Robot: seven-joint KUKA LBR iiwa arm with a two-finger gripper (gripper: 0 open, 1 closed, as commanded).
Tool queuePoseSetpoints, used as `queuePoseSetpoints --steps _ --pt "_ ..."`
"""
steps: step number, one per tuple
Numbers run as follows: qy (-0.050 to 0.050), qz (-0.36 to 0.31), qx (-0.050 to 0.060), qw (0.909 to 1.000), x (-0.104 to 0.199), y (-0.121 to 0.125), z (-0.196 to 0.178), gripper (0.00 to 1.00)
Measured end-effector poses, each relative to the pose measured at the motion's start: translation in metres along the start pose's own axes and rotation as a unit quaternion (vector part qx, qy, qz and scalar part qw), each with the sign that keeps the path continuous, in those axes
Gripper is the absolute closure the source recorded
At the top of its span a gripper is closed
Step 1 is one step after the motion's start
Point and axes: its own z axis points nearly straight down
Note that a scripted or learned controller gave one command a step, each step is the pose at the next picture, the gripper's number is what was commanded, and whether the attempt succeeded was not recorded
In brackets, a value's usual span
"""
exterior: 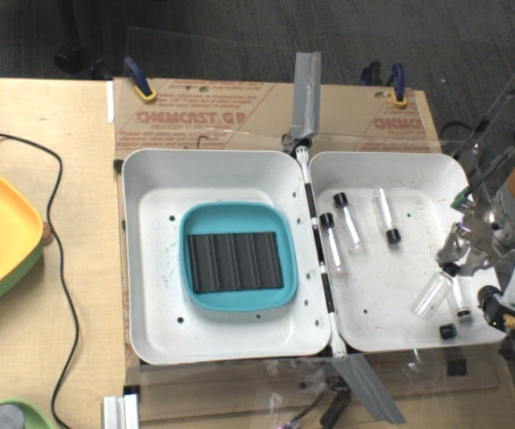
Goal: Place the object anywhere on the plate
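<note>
Nearest the lens, the left bin (141, 266) holds the teal plate (237, 259) at its centre, its dark ribbed insert filling the well; nothing lies on it, so we judge the placing not yet done. Moving right, the right bin (365, 324) carries several clear vials with black caps: two near its 9 o'clock wall, one vial (386, 219) toward 12 o'clock, and a tilted vial (433, 294) at about 4 o'clock. Just beside that one, at the bin's 3 o'clock edge, hangs the gripper (459, 256); we cannot tell how it is set, nor see anything in it. We expect these vials to be light, stiff, smooth and prone to roll, possibly breakable. We would take one across the middle of its barrel, squarely, with gentle pressure.
</note>
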Motion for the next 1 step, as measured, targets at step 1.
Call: queuePoseSetpoints --steps 1 --pt "0.000 0.000 0.000 1.0000 0.0000 0.0000 -0.0001 0.00"
